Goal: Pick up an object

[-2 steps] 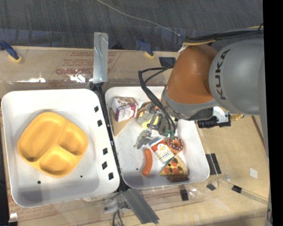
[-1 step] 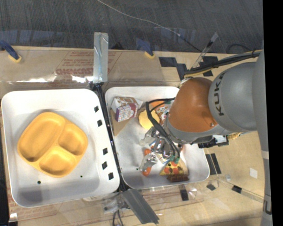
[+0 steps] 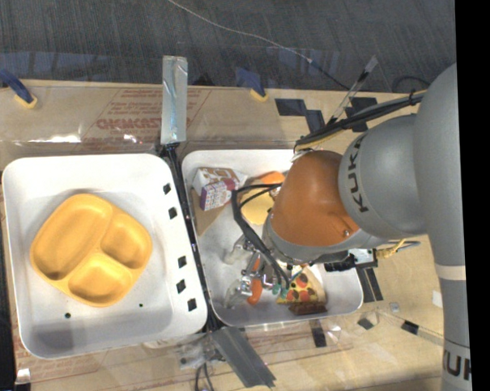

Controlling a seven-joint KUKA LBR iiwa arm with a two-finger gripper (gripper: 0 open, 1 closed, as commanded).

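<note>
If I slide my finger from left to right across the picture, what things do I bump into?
Yellow divided tray in the left bin → grey tape strip → small purple carton → pizza slice toy → grey robot arm.

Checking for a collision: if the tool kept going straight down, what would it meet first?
Probably the small orange item at the tool tips, or the right white bin's floor beside it; depth is unclear.

We see two white bins [image 3: 20,241]: the left holds a yellow-orange tray [image 3: 89,248], the right a purple-and-white carton [image 3: 215,188], an orange item [image 3: 264,179] and a pizza slice [image 3: 304,292], brown-edged with what look like red and green dots. The arm [image 3: 390,176] is grey, banded orange.
</note>
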